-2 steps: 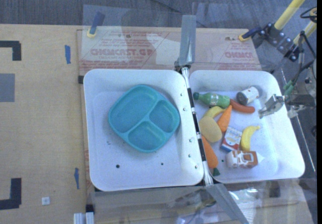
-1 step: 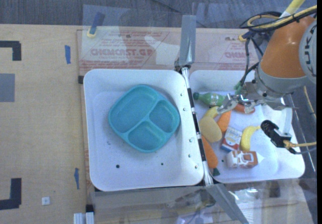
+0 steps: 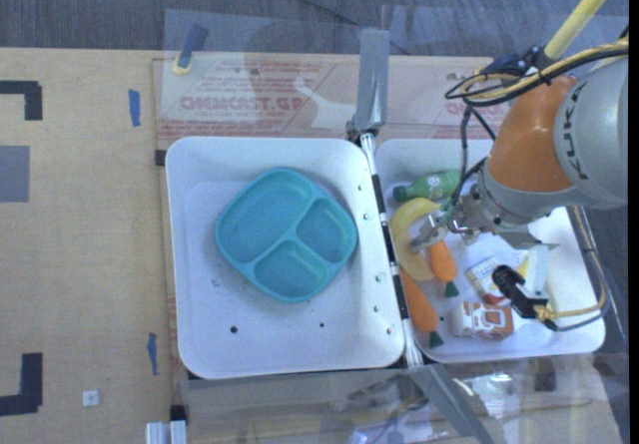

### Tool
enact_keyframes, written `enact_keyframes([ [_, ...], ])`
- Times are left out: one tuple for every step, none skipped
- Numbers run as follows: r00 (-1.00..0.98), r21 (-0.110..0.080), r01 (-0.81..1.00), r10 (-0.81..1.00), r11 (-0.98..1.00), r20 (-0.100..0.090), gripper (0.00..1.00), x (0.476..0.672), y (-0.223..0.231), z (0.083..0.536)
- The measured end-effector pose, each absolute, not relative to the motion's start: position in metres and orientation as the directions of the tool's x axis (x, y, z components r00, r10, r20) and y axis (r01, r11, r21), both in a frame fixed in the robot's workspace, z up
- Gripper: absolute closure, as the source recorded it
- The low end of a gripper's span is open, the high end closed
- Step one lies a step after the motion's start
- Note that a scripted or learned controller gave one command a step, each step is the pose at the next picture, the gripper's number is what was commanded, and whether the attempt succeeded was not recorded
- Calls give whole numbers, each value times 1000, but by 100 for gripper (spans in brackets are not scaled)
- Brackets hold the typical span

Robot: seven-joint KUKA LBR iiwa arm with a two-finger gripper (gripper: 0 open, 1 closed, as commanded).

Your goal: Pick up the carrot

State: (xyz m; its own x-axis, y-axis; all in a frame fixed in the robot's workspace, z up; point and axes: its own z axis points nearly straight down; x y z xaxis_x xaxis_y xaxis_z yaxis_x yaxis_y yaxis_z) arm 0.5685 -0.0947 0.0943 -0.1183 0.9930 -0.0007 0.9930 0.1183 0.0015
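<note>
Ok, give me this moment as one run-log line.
arm: over right bin | tool: low beside banana, above small carrot | second carrot: by divider | left bin: blue plate

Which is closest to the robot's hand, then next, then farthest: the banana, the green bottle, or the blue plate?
From the hand:
1. Yellow curved banana, just left of it.
2. Small green plastic bottle, above, right bin.
3. Teal three-section plastic plate, left bin.

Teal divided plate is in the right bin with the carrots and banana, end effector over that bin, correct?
Not quite. The camera view shows the teal divided plate in the left bin; the carrots, banana and end effector are at the right bin.
</note>
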Motion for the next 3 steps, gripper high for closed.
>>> enact_keyframes([
  [-115, -2, 993, 993, 115, 1, 100, 569, -96, 100],
  [55, -4, 998, 998, -55, -1, 100, 574, -23, 182],
  [-46, -4, 999, 999, 46, -1, 100, 555, -8, 281],
])
